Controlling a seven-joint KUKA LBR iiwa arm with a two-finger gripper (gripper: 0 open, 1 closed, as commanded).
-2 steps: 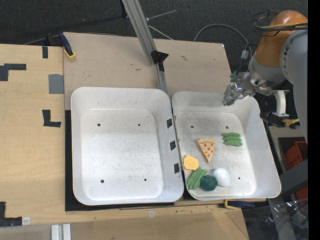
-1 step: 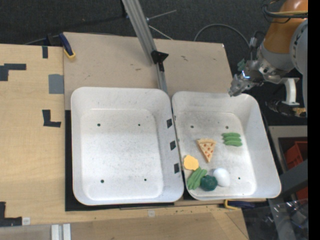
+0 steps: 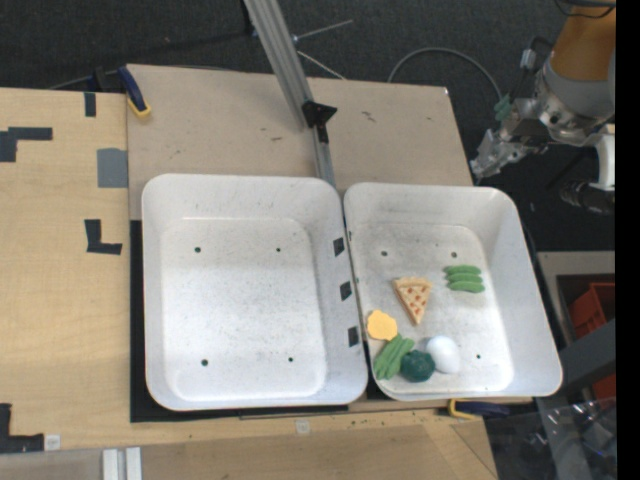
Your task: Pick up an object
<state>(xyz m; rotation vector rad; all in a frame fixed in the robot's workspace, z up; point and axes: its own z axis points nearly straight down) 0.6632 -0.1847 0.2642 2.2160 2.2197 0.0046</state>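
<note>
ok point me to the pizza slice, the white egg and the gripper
pizza slice (image 3: 412,297): camera view, middle of the wedge, right bin
white egg (image 3: 443,354): camera view, top of its rounded shell, right bin's near edge
gripper (image 3: 490,157): camera view, at its fingertips, beyond the right bin's far corner

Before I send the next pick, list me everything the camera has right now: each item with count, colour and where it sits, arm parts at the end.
Shallow white plastic bins: 2, white, side by side on the bench; left bin, right bin.
Pizza-slice toy: 1, tan with red dots, middle of the right bin.
Green pea-pod toy: 1, green, right of the pizza slice.
Yellow rounded toy: 1, yellow, near the right bin's left wall.
Light green bean-like toy: 1, green, front left of the right bin.
Dark green round toy: 1, dark green, beside the bean-like toy.
White egg-like toy: 1, white, touching the dark green one.
Metal pole: 1, grey, behind the bins.
Gripper: 1, grey, above the bench beyond the right bin's far right corner.
</note>
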